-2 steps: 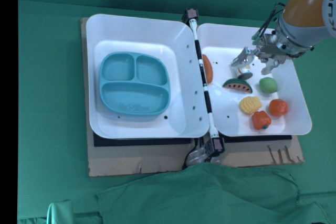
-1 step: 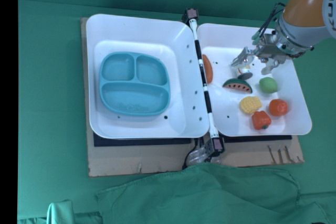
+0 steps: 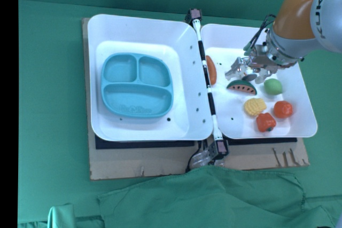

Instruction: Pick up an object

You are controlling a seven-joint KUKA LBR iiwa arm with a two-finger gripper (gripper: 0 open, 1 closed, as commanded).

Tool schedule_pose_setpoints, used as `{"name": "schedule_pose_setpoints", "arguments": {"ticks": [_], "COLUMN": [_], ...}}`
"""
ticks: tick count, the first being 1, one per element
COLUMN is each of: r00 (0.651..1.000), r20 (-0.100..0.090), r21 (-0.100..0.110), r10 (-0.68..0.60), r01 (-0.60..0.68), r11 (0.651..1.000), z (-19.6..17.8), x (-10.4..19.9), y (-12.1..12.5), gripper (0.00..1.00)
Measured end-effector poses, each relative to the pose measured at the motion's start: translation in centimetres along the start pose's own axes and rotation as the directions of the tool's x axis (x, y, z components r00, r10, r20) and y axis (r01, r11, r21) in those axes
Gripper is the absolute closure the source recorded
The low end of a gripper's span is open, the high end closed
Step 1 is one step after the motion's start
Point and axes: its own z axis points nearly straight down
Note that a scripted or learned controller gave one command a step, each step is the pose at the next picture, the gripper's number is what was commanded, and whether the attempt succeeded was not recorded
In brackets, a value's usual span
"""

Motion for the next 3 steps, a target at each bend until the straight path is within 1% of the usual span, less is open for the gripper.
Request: {"name": "schedule_pose_setpoints", "arguments": {"ticks": [1,2,3], "r00": [1.0,1.0,1.0], "r20": [0.001,0.003,0.001], "r21": [-0.002,-0.014,-0.012], "r10": [0.001,0.004,-0.002], "r01": [-0.001,-0.004,0.002], "r11": [1.0,1.0,1.0], "z": [5.0,3.5,-1.8], "x": [-0.1,-0.2,0.6], "y": [0.0,0.3,0.1], "gripper": [0.0,1.0,1.0]}}
